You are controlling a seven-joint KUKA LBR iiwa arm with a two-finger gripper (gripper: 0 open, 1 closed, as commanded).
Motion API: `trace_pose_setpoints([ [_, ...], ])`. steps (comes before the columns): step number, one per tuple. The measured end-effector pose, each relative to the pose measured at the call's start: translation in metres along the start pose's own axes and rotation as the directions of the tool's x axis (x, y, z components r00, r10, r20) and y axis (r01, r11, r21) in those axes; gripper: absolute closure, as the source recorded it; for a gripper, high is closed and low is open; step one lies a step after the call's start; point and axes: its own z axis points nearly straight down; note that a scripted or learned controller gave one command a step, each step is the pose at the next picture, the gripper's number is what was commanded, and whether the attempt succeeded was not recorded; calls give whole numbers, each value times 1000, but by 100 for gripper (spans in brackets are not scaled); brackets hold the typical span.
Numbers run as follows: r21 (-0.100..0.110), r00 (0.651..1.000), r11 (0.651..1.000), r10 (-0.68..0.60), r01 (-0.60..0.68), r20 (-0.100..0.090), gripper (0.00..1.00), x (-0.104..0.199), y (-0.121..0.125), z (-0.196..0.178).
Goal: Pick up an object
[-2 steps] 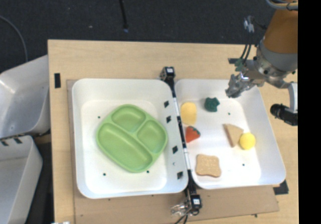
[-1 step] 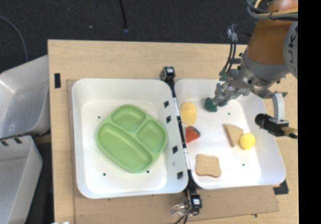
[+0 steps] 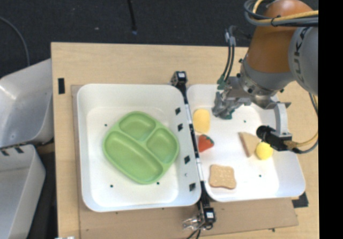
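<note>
Yellow object (image 3: 201, 120) lay in the right bin (image 3: 289, 176), just left of and slightly below the gripper (image 3: 223, 107), close but apart from it. Whether the gripper was open or closed could not be told. Below the gripper sat a strawberry (image 3: 205, 142) and a toast slice (image 3: 222, 177); to its lower right, a tan wedge (image 3: 246, 143) and a lemon (image 3: 263, 150). Far left, the other bin held a green divided plate (image 3: 140, 147).

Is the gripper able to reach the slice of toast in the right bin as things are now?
Probably yes. The toast lies flat near the bin's front edge, apart from the other items, with nothing on it. The gripper is above the same bin.
</note>
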Motion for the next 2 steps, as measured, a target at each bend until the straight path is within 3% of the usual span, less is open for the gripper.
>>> trace_pose_setpoints([
  [2, 2, 1000, 1000, -1, 1, -1, 100, 101, -25, -4],
])
